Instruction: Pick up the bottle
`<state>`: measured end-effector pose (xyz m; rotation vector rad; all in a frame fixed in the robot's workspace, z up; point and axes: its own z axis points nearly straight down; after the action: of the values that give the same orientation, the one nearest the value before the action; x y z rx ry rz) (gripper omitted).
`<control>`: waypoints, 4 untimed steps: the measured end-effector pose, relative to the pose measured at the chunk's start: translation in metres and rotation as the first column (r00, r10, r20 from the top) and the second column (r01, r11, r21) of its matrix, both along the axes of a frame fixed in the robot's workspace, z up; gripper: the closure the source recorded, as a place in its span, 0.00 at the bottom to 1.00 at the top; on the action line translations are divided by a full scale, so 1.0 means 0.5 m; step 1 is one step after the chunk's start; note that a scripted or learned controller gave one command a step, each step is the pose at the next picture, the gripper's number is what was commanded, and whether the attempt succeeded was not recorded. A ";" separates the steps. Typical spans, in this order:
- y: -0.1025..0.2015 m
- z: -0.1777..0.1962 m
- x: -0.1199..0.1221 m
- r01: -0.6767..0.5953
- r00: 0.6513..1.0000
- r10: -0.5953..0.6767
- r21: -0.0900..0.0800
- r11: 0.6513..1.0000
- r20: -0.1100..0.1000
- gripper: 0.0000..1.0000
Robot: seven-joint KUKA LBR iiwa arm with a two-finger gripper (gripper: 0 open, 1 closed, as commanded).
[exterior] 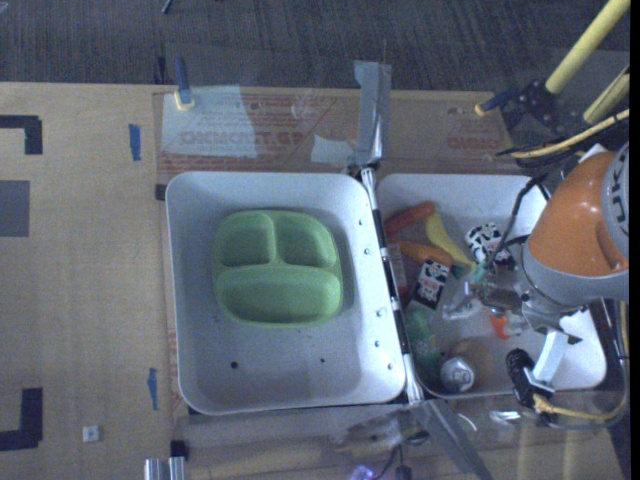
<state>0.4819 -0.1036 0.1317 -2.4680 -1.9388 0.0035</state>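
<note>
Right bin (585, 363), cluttered: I see the arm (575, 233) over it, the gripper (478, 298) low among the toys; whether it is released or clenched I cannot tell. The bottle (422, 336), as I judge it the green one, lies along the bin's left wall, just beside a can (457, 374); left bin (190, 298) holds a green tray (277, 267). Step, by my reading: approach, nothing lifted; the next move calls for centring over the bottle, clear of the can and wall.
</note>
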 end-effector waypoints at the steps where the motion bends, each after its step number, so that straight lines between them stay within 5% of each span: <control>1: 0.000 0.019 0.001 0.001 1.000 -0.001 -0.001 1.000 0.001 1.00; 2: 0.000 0.019 0.000 0.001 1.000 -0.001 -0.001 1.000 0.001 0.00; 3: 0.014 -0.059 -0.006 -0.076 0.997 0.076 0.000 0.997 0.002 0.00; 4: 0.014 -0.040 -0.006 -0.075 0.997 0.075 -0.001 0.997 0.002 1.00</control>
<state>0.4788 -0.0965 0.1116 -2.3952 -2.0307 0.0024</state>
